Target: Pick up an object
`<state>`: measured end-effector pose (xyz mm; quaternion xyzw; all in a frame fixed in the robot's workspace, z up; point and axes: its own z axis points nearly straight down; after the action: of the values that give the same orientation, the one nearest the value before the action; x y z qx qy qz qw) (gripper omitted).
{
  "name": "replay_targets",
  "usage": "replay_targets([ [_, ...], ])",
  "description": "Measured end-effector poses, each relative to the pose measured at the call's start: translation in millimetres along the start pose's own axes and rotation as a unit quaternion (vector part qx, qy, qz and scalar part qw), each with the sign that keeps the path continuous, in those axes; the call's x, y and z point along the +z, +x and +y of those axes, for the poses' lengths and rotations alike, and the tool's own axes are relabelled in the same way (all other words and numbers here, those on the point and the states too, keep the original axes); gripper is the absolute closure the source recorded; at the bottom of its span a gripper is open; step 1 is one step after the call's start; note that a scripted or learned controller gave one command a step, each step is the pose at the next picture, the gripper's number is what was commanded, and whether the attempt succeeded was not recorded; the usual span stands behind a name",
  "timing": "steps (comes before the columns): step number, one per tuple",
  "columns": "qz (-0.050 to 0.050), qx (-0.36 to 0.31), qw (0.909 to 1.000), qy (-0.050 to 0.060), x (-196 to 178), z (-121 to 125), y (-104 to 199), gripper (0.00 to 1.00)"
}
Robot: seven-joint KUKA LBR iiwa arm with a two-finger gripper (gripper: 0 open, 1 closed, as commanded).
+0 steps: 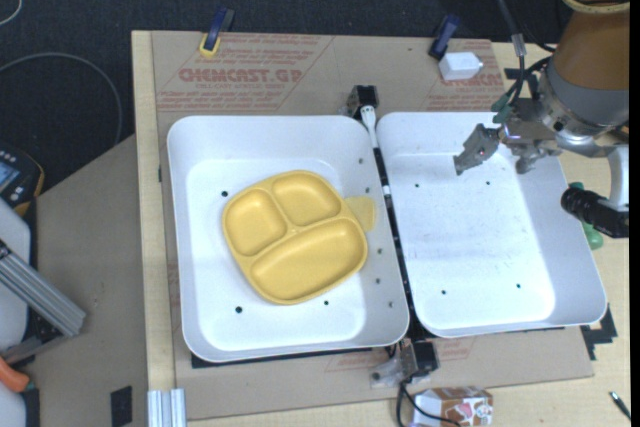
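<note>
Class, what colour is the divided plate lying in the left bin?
Yellow. The plate shows best in the camera view, lying in the left bin.

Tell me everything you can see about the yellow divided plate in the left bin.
The yellow divided plate looks like moulded plastic, rounded in outline, with three compartments: two small ones at the far side and one large one nearer the camera. It lies flat and upright on the floor of the left bin, turned at a slant. A small tab sticks out on its right edge. Nothing else touches it.

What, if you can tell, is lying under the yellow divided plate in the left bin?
A pale yellow edge pokes out beneath the yellow divided plate on its right side, on the left bin floor. The plate covers the rest, so what it is stays unclear.
</note>
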<state>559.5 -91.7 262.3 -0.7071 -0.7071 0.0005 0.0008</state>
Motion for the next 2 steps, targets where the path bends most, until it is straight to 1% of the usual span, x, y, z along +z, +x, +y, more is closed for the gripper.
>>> replay_targets([
  [1,0.001,-0.004,1.0,-0.007,-126.4,-77.0,64.8,0.0],
  [2,0.001,-0.005,0.9999,-0.009,-231.9,-80.1,130.8,0.0],
])
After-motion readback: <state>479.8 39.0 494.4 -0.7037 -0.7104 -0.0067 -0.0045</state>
